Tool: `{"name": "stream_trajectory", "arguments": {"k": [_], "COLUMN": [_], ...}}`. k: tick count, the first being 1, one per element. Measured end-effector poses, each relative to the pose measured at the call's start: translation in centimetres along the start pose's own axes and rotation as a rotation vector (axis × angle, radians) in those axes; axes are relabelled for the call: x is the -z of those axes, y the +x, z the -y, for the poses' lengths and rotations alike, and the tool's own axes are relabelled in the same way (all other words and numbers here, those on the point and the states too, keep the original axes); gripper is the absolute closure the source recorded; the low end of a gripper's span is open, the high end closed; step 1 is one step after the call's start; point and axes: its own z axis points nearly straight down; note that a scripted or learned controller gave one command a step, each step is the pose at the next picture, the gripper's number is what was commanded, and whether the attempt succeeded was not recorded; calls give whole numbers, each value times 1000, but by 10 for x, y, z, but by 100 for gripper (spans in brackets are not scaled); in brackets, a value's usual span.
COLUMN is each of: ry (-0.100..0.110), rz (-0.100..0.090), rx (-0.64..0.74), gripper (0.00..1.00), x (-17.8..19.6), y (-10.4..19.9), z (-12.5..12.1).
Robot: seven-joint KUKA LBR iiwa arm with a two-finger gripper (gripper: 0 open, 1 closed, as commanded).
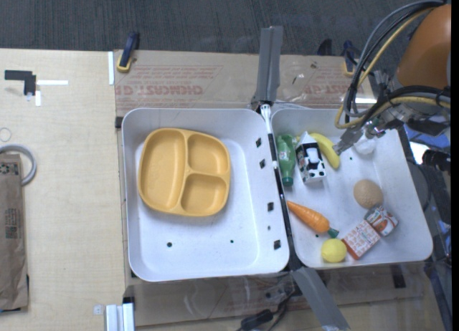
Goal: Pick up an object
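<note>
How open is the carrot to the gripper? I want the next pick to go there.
Probably open enough. The carrot lies flat in the right bin with nothing over it; the lemon sits near its leafy end. The gripper hangs by the banana.

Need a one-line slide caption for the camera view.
KUKA gripper poised beside the banana in the right bin; yellow divided plate in the left bin.

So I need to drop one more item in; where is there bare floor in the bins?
Left bin: bare strip below the yellow plate. Right bin is crowded; a small patch lies between cow carton, carrot and ball.
</note>
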Motion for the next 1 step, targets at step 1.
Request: {"name": "stream_trajectory", "arguments": {"k": [1], "ry": [0], "rz": [0], "rx": [174], "gripper": [0], "x": [-81], "y": [-5], "z": [-44]}}
